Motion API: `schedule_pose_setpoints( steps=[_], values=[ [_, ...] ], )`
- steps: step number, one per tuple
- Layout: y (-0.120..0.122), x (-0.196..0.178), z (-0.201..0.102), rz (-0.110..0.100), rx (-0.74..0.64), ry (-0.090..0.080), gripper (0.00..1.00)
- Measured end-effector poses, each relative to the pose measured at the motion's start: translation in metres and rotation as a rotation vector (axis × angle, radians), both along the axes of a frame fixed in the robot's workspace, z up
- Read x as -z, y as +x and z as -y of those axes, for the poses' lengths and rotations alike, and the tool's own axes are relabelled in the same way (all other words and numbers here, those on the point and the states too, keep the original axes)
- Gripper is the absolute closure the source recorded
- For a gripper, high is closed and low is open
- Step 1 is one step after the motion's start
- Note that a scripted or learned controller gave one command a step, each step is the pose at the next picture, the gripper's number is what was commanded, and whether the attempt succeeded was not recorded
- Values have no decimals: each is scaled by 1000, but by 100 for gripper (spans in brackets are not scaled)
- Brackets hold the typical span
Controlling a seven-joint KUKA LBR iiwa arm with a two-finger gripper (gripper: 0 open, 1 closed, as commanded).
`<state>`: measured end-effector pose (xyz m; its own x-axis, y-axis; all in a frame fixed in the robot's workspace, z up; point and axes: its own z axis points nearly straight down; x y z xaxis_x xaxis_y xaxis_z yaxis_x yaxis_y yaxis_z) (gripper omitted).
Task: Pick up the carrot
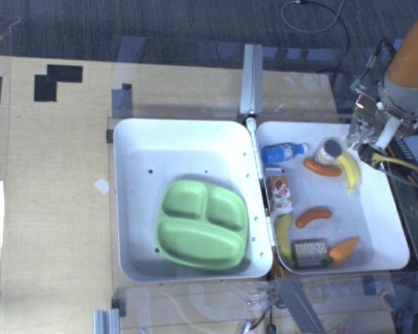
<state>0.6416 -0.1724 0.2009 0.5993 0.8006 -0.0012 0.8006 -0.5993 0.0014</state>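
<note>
Partly blurred, the tool [366, 136] hides its state; carrot [343, 249] possibly touches grater [310, 252].

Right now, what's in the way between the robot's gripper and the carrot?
In the camera view, a banana lies just below the gripper, then bare white bin floor down to the carrot. A sausage sits off to the side.

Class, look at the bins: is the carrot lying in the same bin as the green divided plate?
No. The carrot lies in the right bin by a grey grater, while the green plate sits in the left bin.
</note>
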Motion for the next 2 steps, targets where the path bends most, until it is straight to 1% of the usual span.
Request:
schedule_pose_setpoints(
  steps=[1,2],
  values=[
    [2,-11,-2,2,-10,-2,100],
    [29,-48,12,3,326,1,100]
  ],
)
